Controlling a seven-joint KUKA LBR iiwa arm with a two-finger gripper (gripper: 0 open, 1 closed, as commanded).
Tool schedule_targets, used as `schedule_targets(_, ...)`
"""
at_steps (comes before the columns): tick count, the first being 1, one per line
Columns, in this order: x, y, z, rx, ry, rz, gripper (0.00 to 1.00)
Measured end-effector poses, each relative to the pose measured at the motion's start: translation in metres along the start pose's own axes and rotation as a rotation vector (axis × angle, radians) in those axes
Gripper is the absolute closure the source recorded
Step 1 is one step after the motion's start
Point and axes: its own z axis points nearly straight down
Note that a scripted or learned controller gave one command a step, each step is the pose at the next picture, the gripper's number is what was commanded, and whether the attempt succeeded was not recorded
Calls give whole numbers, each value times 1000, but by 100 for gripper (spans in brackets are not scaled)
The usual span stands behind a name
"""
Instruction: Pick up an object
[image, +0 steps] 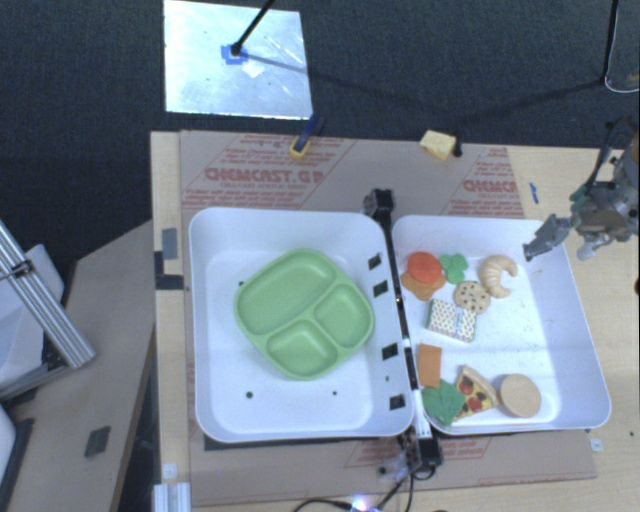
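The right bin (575, 330) holds several toy foods. A red and orange burger (424, 273), a green piece (456, 267), a croissant (497, 274) and a cookie (470, 296) lie toward its far side. A white and blue packet (452, 321) sits mid-bin. An orange block (429, 364), a green leaf (441, 402), a pizza slice (478, 390) and a round tan bun (519, 395) lie along the near side. My gripper (567, 243) hovers over the bin's far right corner, open, nothing between its fingers, right of the croissant.
The left bin (215, 260) holds a green divided plate (303, 312). A black divider (398, 320) joins the bins. A yellow block (437, 144) lies on the cardboard behind. A metal sheet (237, 60) sits at the back left, an aluminium frame (40, 310) to the left.
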Motion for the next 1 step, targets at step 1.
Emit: schedule_targets(1,0,2,-4,-8,-2,-2,0)
